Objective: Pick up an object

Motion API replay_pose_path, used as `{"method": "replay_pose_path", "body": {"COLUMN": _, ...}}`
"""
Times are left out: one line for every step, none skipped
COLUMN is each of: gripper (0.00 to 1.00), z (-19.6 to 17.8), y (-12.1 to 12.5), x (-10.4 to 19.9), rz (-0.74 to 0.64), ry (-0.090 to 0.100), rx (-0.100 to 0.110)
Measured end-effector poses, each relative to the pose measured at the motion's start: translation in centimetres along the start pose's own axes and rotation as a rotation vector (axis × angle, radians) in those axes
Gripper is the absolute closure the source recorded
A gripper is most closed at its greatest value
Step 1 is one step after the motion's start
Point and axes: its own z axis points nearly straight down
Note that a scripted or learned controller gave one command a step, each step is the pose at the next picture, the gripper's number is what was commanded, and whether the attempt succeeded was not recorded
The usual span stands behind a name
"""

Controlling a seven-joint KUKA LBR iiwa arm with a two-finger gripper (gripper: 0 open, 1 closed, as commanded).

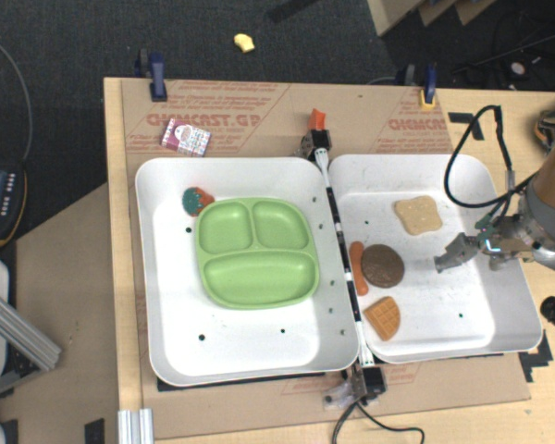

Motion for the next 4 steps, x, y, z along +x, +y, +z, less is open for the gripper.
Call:
{"method": "replay_pose_path", "body": {"gripper": 0.00, "z": 8.2, "y": 8.9, "x": 2.6, "rz": -0.006, "ry": 0.001, "rx": -0.001}}
{"method": "replay_pose_path", "body": {"gripper": 0.00, "z": 10.2, "y": 15.9, "x": 2.0, "rz": -0.004, "ry": -0.002, "rx": -0.006}}
{"method": "replay_pose_path", "body": {"gripper": 0.00, "z": 11.3, "y": 14.3, "x": -0.3, "rz": 0.002, "ry": 0.000, "rx": 0.003}}
{"method": "replay_pose_path", "body": {"gripper": 1.00, "z": 10.0, "y": 14.6, "x": -0.2, "rz": -0.001, "ry": -0.003, "rx": -0.004}}
